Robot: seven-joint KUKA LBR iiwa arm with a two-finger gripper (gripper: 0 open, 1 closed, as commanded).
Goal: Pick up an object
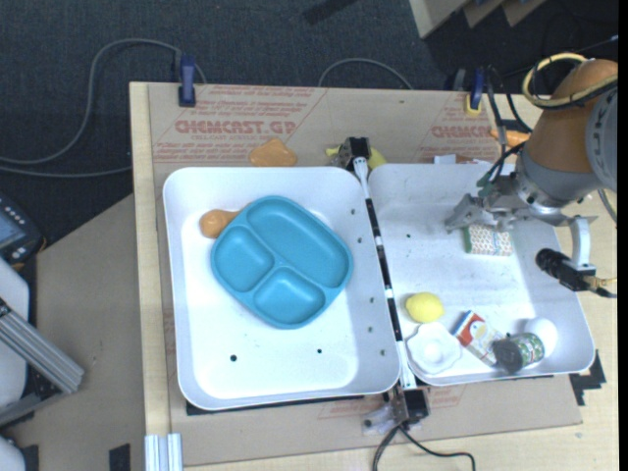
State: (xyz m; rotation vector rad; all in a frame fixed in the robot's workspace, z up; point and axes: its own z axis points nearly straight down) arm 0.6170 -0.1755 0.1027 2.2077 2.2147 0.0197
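Observation:
My gripper (489, 219) hangs over the upper part of the right bin (432, 196), with the grey arm and its orange band (561, 137) coming in from the upper right. It is open, its jaws spread to either side and nothing between them. Just below it a small green-patterned packet (490, 242) lies flat on the bin floor. Nearer the front of this bin are a yellow lemon-like fruit (424, 307), a white cup (433, 349), a red-and-white packet (471, 329), a small dark can (516, 351) and a white round object (543, 334).
The left bin (196, 292) holds a blue divided plate (282, 260) and an orange object (215, 223) at the plate's left edge. Behind the bins, on the board, lie an orange item (272, 153) and a black-and-yellow clamp (354, 150). A black part (561, 266) sticks in at the right.

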